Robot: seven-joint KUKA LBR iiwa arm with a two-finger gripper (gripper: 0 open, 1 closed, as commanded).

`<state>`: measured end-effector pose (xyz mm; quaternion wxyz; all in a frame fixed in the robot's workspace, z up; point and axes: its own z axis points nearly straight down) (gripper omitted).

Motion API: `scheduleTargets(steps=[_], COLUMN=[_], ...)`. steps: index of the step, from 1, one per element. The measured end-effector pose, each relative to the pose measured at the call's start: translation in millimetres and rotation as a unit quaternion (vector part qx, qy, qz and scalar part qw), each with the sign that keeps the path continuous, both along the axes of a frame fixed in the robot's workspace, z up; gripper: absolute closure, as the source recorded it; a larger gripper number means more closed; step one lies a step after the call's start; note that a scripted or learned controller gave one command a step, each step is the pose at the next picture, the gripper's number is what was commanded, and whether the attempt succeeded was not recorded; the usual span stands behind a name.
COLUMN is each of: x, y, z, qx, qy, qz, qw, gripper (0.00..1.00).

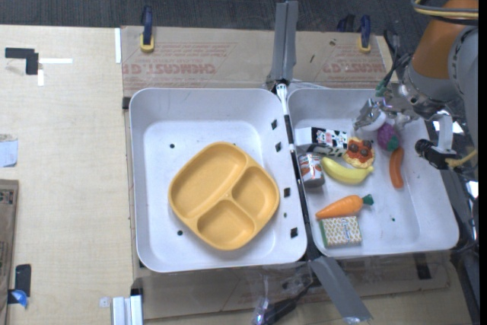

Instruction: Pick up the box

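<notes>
The box lies at the lower middle of the right bin, well apart from the gripper at upper right, whose finger state I cannot tell. Descending there risks snagging the 1 grape bunch.

The grey KUKA arm with its orange band reaches in from the right edge, its wrist bent downward and leftward. Its metallic two-finger gripper hangs low at the arm's left end, tilted, nothing visibly between its fingers.
</notes>
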<state>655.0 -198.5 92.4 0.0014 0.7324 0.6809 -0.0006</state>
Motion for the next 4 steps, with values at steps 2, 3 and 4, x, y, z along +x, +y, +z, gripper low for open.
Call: scheduleTargets(steps=[2, 3, 4], x=[4, -8, -28], y=[-14, -15, -5], z=[152, 51, -1], qx=[0.0005, 0.0012, 0.0069], qy=[0.0, 0.001, 0.001], qz=[-0.066, -0.133, -0.089], qw=[0.9978, 0.9912, 0.996], gripper=[0.0, 0.0, 0.0])
